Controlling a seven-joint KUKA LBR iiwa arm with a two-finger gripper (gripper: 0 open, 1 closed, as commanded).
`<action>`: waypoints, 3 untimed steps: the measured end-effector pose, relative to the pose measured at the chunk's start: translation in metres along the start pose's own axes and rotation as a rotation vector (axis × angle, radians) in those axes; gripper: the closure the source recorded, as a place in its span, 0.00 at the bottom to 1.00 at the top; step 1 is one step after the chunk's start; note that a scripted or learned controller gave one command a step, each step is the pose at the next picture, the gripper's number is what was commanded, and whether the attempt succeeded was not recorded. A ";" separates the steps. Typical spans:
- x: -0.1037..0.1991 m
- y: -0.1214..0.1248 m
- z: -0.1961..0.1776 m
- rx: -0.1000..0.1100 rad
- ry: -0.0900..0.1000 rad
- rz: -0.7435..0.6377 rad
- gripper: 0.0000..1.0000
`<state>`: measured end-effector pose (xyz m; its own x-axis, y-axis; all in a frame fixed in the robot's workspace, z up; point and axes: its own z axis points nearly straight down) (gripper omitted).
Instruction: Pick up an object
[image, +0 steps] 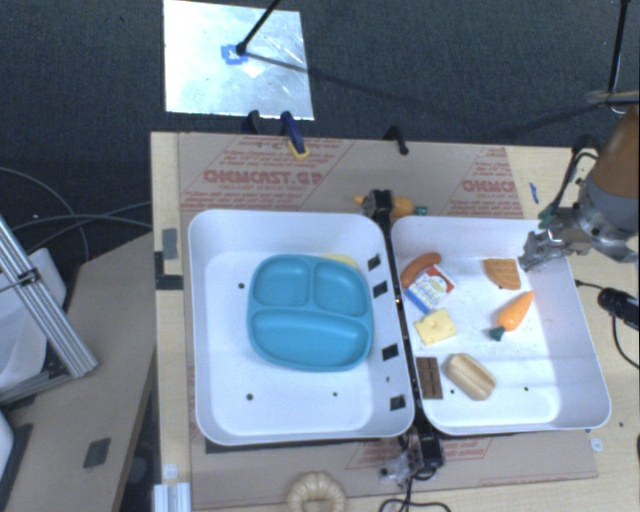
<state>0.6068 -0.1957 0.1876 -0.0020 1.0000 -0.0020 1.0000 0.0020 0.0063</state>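
Right now, from where I stand:
Desk (250, 165): carries 2 shallow white bins side by side.
Left bin (215, 400): holds a blue divided plate (310, 312), with 3 sections, lying flat near the middle.
Right bin (560, 400): holds the small items.
Items: a sausage (421, 267) and a small printed packet (430, 290) near the divider; a yellow cheese block (435, 326) below them; a dark chocolate bar (428, 377) and a bread roll (469, 376) toward the front; a toast slice (502, 272) and a carrot (514, 311) toward the right.
Arm (612, 200): reaches in at the right bin's far right corner.
Jaws (540, 250): just right of the toast slice; I cannot tell whether they are spread or pressed together, and nothing shows between them.
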 end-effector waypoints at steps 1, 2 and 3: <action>0.000 0.002 -0.040 0.000 0.001 -0.003 1.00; 0.047 -0.009 -0.048 0.004 0.003 -0.007 1.00; 0.098 -0.035 -0.054 0.006 0.003 -0.006 1.00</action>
<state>0.5715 -0.0972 0.2412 -0.0077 1.0000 0.0005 1.0000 0.0077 0.0001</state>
